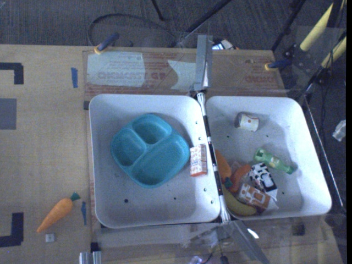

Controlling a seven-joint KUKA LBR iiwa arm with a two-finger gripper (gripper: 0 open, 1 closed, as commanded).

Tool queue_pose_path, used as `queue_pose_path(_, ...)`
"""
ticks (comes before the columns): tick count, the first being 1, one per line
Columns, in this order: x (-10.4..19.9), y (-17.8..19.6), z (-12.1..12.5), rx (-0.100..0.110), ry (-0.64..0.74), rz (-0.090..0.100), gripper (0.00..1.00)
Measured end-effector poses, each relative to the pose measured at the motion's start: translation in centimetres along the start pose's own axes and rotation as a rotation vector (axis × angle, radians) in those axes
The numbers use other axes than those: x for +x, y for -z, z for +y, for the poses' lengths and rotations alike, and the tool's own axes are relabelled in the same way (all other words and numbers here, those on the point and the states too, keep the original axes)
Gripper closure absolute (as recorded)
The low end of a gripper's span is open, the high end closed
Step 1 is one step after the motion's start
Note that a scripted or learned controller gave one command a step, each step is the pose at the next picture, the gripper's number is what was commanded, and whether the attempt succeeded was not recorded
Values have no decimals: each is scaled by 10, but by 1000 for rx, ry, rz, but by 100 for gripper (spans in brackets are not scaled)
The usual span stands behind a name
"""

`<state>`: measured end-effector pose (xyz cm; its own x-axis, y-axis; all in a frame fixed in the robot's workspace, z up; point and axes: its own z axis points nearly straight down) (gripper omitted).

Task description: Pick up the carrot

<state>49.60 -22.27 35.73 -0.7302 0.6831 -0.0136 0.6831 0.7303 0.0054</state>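
An orange carrot (55, 214) with a green top lies on the wooden bench, outside the bins and to the left of the left bin's (104, 202) near corner. Its tip points toward the near left. In the right bin (308, 147), two more orange carrot-like pieces (223, 166) (240, 175) lie against the left wall in a heap of toys.
A teal divided plate (149, 157) sits in the left bin, with a small printed carton (198, 160) at its right. The right bin holds a white cup (247, 121), a green bottle (274, 161), a cow-patterned item (263, 176), a banana (241, 207) and a brown packet (254, 196).
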Motion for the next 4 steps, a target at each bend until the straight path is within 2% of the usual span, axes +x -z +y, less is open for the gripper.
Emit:
queue_pose_path(1,39,-170,50,5,-81,12,100)
queue_pose_path(2,38,-66,95,3,-50,10,100)
queue_pose_path(3,88,-46,174,1,48,9,100)
queue_pose_path(4,88,-46,174,1,48,9,0)
